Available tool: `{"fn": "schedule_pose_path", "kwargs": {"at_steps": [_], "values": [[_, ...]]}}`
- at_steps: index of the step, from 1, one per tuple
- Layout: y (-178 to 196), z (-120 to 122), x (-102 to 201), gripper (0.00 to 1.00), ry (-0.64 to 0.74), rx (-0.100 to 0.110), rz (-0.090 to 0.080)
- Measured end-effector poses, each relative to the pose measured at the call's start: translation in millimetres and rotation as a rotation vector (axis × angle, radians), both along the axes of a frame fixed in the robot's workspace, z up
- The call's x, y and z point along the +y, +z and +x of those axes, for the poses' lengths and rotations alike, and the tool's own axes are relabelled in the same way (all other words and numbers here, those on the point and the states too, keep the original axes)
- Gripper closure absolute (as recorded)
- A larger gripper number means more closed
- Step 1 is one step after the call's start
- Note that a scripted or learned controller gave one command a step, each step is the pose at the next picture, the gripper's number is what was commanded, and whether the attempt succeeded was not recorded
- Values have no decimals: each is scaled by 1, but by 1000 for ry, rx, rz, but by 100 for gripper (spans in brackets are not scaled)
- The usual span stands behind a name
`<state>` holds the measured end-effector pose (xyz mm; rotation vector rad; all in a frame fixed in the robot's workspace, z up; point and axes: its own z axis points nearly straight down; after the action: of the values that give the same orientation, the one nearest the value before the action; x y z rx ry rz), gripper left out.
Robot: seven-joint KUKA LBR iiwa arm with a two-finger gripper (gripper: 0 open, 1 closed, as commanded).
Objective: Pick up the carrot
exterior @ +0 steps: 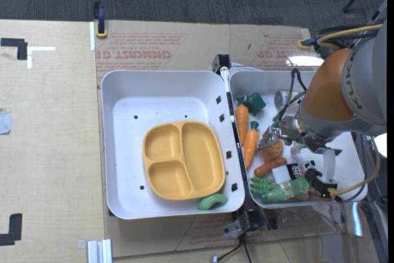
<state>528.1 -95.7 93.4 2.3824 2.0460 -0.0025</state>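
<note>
1. The targets sit in the right-hand shallow white bin [354,151], against its left wall: one long orange toy carrot with a green top [242,121] stands nearly upright in the view, a second orange carrot [250,142] lies just beside it on the right, and a shorter stubby orange carrot [271,167] lies slantwise below them.
2. The grey arm with the orange wrist band [332,98] reaches over this bin from the right. Its hand [271,138] hangs close to the second carrot and above the stubby one. Whether the hand is spread or pressed together cannot be told here, and nothing is plainly seen held in it.
3. Choose one carrot and commit. The second carrot looks nearest, so it is probably the best choice.
4. Turn the hand across the carrot's narrow width, not along its length.
5. Aim for the thick middle of the body, since the taper near the tip would likely slip.
6. Mind the neighbours: the first carrot touches or nearly touches it, and a green leafy toy [278,190] crowds the lower corner.
7. Descend straight, close, then lift vertically away from the bin wall.
8. The left white bin [123,95], with its yellow divided plate [183,160], plays no part.
</note>
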Motion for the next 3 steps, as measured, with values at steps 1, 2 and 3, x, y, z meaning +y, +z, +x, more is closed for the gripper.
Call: {"fn": "schedule_pose_path", "kwargs": {"at_steps": [1, 2, 3], "values": [[8, 1, -1, 100, -3, 1, 0], [17, 2, -2, 100, -4, 1, -2], [-1, 34, 2, 100, -205, 0, 0]]}}
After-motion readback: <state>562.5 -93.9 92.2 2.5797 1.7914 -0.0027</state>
